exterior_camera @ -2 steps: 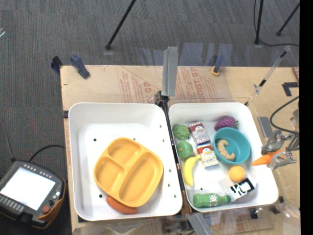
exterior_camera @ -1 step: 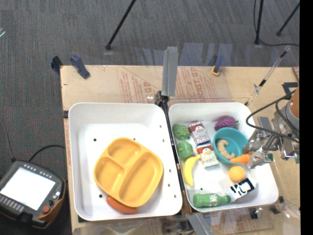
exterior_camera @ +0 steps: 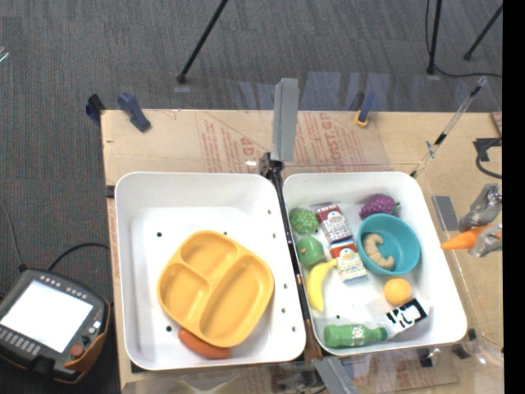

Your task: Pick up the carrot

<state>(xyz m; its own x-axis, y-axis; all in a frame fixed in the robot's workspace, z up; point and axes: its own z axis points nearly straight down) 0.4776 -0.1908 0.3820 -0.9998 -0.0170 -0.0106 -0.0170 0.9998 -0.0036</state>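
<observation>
The carrot (exterior_camera: pixel 458 240) is a small orange cone with its tip pointing left, just past the right wall of the right bin (exterior_camera: pixel 440 245). My gripper (exterior_camera: pixel 482 233) is at the view's right side, outside that bin and above the bench. Its grey fingers (exterior_camera: pixel 481 212) are shut on the carrot's thick end. The rest of the arm is cut off by the view's right side.
The right bin holds a teal bowl (exterior_camera: pixel 390 245), purple grapes (exterior_camera: pixel 379 205), a banana (exterior_camera: pixel 317 284), an orange (exterior_camera: pixel 397 290), a green bottle (exterior_camera: pixel 354 335) and small cartons (exterior_camera: pixel 332 220). In the left bin (exterior_camera: pixel 148 220) lie a yellow divided plate (exterior_camera: pixel 216 286) and a red sausage (exterior_camera: pixel 205 345).
</observation>
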